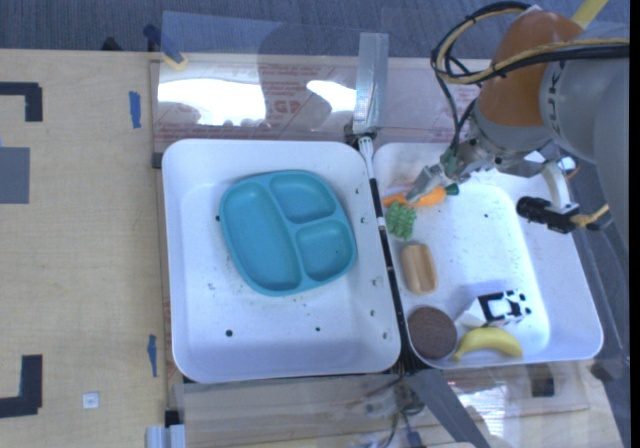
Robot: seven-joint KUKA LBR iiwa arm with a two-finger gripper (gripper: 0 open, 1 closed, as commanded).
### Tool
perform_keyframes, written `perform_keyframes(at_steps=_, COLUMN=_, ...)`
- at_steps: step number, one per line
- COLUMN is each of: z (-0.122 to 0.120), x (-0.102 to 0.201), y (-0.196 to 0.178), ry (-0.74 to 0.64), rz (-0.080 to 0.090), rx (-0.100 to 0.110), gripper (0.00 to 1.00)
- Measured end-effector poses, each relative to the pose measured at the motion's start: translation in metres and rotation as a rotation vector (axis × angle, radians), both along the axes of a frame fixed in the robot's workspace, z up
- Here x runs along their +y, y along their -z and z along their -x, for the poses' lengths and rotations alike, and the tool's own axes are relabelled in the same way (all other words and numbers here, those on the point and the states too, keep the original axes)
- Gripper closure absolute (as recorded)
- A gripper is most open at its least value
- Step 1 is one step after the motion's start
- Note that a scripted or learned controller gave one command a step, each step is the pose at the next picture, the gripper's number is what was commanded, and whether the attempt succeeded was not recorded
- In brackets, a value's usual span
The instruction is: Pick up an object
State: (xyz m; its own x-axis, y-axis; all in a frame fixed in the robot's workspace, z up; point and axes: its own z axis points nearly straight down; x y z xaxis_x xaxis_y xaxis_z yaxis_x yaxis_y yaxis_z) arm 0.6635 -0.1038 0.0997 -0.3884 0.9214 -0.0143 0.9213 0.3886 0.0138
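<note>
My gripper [441,176] hangs low over the far left corner of the right bin [560,276]. It is just above and touching or nearly touching an orange carrot [429,199]. Beside the carrot's left end sits a green broccoli piece [401,221]. A tan bread roll [418,267] lies below the broccoli. Further toward the front are a brown round disc [432,331], a yellow banana [489,342] and a small black and white toy [503,308]. Nothing visibly hangs from the gripper.
The left bin [190,266] holds a blue divided plate [288,231]. A metal divider [369,96] stands behind the wall between the bins. The arm's grey body and orange band [530,66] loom over the right bin's far right corner, with black cables looping above.
</note>
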Motion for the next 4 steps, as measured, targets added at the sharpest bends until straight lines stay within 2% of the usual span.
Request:
perform_keyframes(at_steps=1, z=0.004, x=0.003, y=0.001, ry=0.125, rz=-0.013, rx=-0.003, gripper=0.0)
perform_keyframes(at_steps=2, z=0.001, x=0.001, y=-0.014, ry=0.126, rz=-0.011, rx=-0.016, gripper=1.0)
perform_keyframes(at_steps=3, z=0.003, x=0.001, y=-0.011, ry=0.127, rz=-0.011, rx=-0.01, gripper=0.0)
perform_keyframes(at_steps=4, z=0.077, x=-0.012, y=0.012, ry=0.032, rz=-0.007, rx=0.013, gripper=0.0)
